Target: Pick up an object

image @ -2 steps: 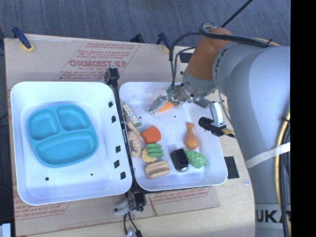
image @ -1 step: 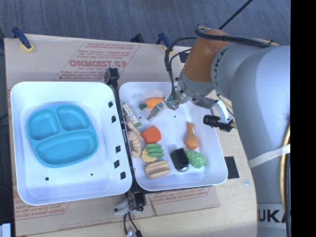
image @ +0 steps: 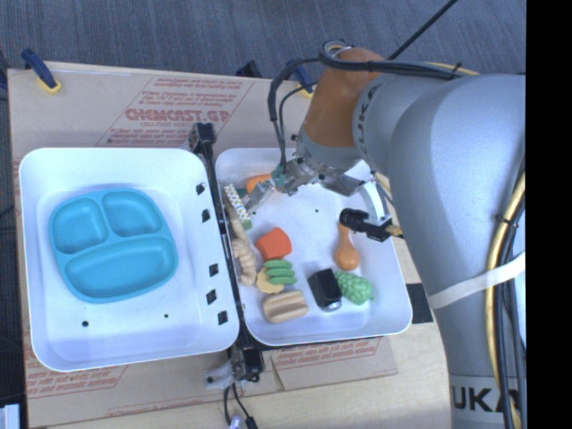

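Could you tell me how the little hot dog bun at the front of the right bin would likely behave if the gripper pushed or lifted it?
The hot dog bun looks like moulded toy food, so probably stiff and light. Its rounded, elongated shape may roll or slide on the smooth right bin. It touches the yellow piece, so a push would likely shift that too.

Camera view: 1 fixed camera, mounted above the bench, looking down at a slant. Framing takes in both white bins side by side, left bin (image: 36,239) and right bin (image: 393,307), with the cardboard sheet (image: 170,105) beneath them and grey carpet (image: 134,16) along the top. Nearest to the lens, at the right: the grey arm (image: 447,177), large in frame.
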### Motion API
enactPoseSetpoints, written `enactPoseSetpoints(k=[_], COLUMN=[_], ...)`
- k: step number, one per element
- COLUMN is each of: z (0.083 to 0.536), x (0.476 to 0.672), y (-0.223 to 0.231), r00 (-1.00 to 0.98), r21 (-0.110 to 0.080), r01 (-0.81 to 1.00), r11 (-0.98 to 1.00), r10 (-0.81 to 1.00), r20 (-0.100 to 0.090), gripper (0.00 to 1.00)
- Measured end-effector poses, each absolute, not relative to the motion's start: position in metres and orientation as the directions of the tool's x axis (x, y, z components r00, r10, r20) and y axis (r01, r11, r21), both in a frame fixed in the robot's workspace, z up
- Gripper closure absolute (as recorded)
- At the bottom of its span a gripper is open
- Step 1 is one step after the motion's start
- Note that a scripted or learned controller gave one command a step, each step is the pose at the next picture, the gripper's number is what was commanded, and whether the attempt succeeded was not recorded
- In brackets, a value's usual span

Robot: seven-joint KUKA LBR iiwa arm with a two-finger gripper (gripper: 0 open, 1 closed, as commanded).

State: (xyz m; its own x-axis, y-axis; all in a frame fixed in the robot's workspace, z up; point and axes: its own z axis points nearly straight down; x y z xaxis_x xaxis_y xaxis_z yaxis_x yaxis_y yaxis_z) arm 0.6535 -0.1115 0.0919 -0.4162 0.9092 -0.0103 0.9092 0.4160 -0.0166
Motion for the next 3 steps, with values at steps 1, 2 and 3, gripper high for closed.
enactPoseSetpoints(k=[1,2,3], z=[0.093,0.092,0.091], x=[0.592,0.628,0.539], y=[-0.116,-0.1,-0.134], r00=[-0.461,-0.28,-0.256], r21=[-0.001,0.0,-0.005], r01=[0.887,0.96,0.967], r11=[0.461,0.28,0.256], r10=[0.887,0.96,0.967], r20=[-0.007,-0.003,0.001], gripper=[0.0,0.0,0.0])
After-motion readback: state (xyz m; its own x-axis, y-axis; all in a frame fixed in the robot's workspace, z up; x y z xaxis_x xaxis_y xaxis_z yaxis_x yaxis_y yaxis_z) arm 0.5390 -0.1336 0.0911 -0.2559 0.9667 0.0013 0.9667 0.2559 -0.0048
